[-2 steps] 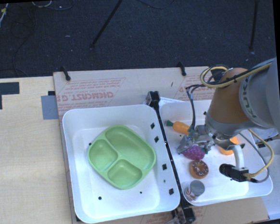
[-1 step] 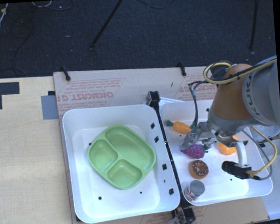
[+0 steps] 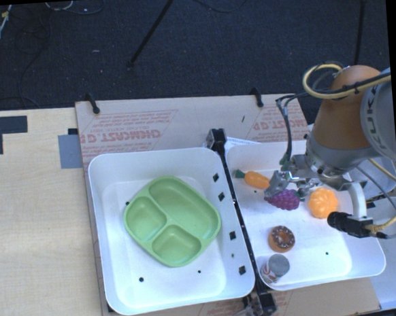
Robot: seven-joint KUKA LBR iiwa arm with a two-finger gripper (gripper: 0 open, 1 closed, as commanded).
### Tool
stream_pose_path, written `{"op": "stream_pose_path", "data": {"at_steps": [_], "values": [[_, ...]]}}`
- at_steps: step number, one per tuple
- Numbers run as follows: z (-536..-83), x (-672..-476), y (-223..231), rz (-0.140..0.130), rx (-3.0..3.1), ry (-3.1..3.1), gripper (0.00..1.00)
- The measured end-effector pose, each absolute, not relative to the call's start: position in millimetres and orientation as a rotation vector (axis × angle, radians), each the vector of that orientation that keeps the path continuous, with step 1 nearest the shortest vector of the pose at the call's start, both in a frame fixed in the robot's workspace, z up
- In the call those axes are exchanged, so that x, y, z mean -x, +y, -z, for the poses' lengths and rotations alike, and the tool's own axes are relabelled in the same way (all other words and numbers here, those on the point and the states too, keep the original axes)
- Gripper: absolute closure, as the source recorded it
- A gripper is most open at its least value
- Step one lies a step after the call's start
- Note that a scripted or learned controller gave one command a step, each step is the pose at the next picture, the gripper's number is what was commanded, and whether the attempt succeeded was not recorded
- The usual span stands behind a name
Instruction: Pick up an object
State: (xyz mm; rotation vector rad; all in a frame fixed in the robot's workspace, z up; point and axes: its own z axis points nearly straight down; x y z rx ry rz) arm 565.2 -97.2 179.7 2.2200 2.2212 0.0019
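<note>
In the right bin (image 3: 329,263) lie a purple bunch of grapes (image 3: 283,200), an orange fruit (image 3: 322,203), a small carrot (image 3: 256,179), a chocolate doughnut (image 3: 281,239) and a grey-topped can (image 3: 275,267). My gripper (image 3: 284,183) hangs low over the bin, directly above the grapes' far edge, between the carrot and the orange. Its metal fingers point down at the grapes and appear to touch them. Nothing is lifted off the bin floor.
The left bin (image 3: 112,195) holds a green divided plate (image 3: 172,219). A black divider (image 3: 230,206) runs between the bins. The arm's orange band (image 3: 345,118) looms over the right bin's far right corner, with cables trailing at the right.
</note>
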Motion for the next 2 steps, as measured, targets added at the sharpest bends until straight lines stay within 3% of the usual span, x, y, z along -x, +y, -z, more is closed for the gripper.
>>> {"op": "stream_pose_path", "data": {"at_steps": [1, 2], "values": [[-232.7, -566.1, -98.5, -0.003, -2.220, 2.220, 1.00], [-225.5, -541.5, -48.4, 0.004, -2.222, 2.229, 1.00]]}}
